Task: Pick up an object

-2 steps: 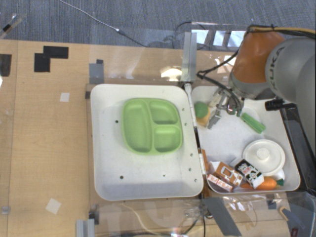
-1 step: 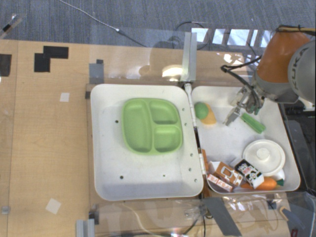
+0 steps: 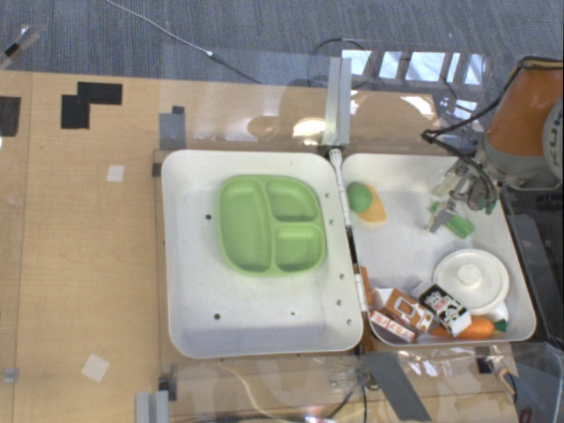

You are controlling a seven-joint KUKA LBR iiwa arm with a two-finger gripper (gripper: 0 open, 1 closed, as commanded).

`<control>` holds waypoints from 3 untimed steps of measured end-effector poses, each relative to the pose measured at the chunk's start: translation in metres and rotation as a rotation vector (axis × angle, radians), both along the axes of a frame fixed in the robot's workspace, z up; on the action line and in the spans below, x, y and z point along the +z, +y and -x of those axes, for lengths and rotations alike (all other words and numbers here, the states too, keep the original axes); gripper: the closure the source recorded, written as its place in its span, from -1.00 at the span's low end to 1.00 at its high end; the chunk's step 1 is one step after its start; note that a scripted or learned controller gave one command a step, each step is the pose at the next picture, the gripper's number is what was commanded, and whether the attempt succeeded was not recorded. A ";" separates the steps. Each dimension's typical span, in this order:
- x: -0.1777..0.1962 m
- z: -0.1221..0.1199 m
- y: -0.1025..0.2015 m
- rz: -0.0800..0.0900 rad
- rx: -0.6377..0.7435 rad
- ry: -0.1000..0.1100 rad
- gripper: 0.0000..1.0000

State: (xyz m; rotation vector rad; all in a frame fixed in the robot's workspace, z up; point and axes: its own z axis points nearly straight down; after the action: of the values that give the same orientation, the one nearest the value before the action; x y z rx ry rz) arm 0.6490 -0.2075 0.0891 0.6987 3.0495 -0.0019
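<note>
1. The desk [image 3: 79, 263] is light wood and carries two shallow white bins side by side, with black squares marked near its ten o'clock corner.
2. The left bin [image 3: 203, 324] fills the middle of the view, and the right bin [image 3: 401, 183] touches it along a shared divider toward three o'clock.
3. The arm [image 3: 524, 117], grey with an orange band, enters at about two o'clock and reaches down over the right bin's far side.
4. A green divided tray [image 3: 269, 225] lies flat in the left bin, toward that bin's twelve o'clock half, with three compartments facing up.
5. A white round lid [image 3: 471, 277] rests in the right bin at that bin's four o'clock area.
6. A cluster of small boxes [image 3: 407, 314] lies along the right bin's six o'clock edge, and a black and white box [image 3: 443, 307] leans against the white lid.
7. An orange carrot toy [image 3: 476, 329] lies at the bin's five o'clock corner, just beside the boxes.
8. A green ball on an orange piece [image 3: 363, 201] sits at the right bin's ten o'clock corner, close to the divider.
9. The gripper [image 3: 454, 203] hangs over the right bin's two o'clock region; whether its fingers are released or clenched cannot be told.
10. A small green block [image 3: 459, 227] lies just below the gripper, toward six o'clock from it; whether they touch is unclear.
</note>
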 end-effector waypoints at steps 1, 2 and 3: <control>0.015 -0.005 0.004 0.002 0.008 -0.013 1.00; 0.158 0.012 0.036 0.003 0.099 -0.014 1.00; 0.130 0.093 0.139 -0.006 0.141 0.005 1.00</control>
State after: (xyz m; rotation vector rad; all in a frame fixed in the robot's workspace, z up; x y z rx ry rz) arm 0.5564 -0.0685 0.2194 0.4829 3.0972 0.0067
